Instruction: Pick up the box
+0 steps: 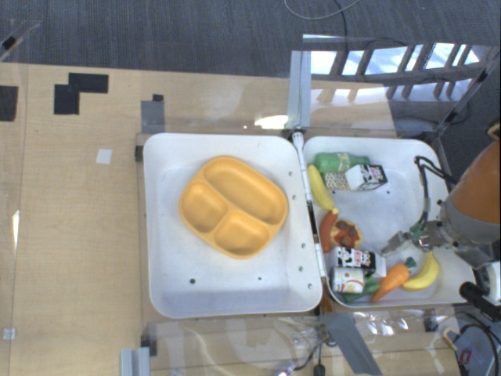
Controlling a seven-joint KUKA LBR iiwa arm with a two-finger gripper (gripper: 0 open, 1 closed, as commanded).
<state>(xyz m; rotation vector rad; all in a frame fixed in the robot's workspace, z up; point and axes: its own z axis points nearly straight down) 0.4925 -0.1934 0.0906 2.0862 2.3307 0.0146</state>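
A small white and black box (366, 176) lies at the back of the right bin (391, 149), next to a green bottle (338, 162). A second small carton with black and white cow patches (354, 258) lies near the bin's front, beside a carrot (391, 280). My gripper (410, 238) hangs low over the right side of this bin, between the two boxes and just left of a small banana (425, 272). It is apart from both boxes, with nothing seen in it. The arm's orange band (479, 188) is at the right edge.
A yellow divided plate (233, 205) sits in the left bin (168, 288). In the right bin, a long banana (319, 189) and a strawberry (338, 231) lie along the left wall, and a green item (352, 287) lies by the carrot. A black cable (427, 182) runs by the arm.
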